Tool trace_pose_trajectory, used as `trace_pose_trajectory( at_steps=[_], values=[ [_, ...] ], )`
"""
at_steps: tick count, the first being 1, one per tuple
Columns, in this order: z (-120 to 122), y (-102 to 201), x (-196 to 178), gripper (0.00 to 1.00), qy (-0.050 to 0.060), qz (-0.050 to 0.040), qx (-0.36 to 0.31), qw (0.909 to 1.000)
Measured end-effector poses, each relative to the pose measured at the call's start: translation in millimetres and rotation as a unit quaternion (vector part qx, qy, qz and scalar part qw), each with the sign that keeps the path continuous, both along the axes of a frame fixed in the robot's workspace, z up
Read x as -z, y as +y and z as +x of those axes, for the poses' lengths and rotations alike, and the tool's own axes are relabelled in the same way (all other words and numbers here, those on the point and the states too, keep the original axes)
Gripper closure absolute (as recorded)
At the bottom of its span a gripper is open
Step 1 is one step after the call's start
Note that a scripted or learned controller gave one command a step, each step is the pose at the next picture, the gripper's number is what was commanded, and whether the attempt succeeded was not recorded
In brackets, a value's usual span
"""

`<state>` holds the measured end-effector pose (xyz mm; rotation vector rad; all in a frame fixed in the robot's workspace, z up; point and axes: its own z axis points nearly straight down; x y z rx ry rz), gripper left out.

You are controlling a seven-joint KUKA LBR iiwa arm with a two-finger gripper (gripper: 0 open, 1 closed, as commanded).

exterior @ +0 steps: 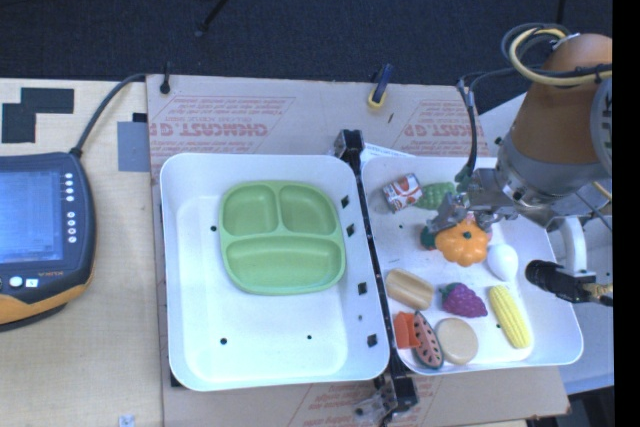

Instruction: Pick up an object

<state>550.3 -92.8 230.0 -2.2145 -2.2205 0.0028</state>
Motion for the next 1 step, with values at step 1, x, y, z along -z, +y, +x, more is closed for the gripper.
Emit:
trace_pose_trajectory(
  at_steps=[1],
  values=[
    [-13.4, 49.1, -8.3, 1.00, 0.000, 0.0003, -0.001, 1.0000]
  ],
)
